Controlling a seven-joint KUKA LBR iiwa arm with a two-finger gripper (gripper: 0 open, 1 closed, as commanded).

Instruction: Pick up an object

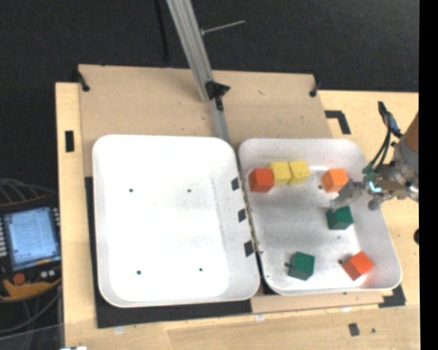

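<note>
Hovering beside a small dark-green cube [340, 218], the claw [361, 193], fingers spread and holding nothing.

Seven small blocks [301, 265] scattered in the right bin [277, 283]

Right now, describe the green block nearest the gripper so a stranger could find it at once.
Start at the right bin, the one holding the coloured blocks. Along its right side, the gripper hangs just above a green block. Unlike the other green block near the bin's front edge, this one sits directly below an orange block.
</note>
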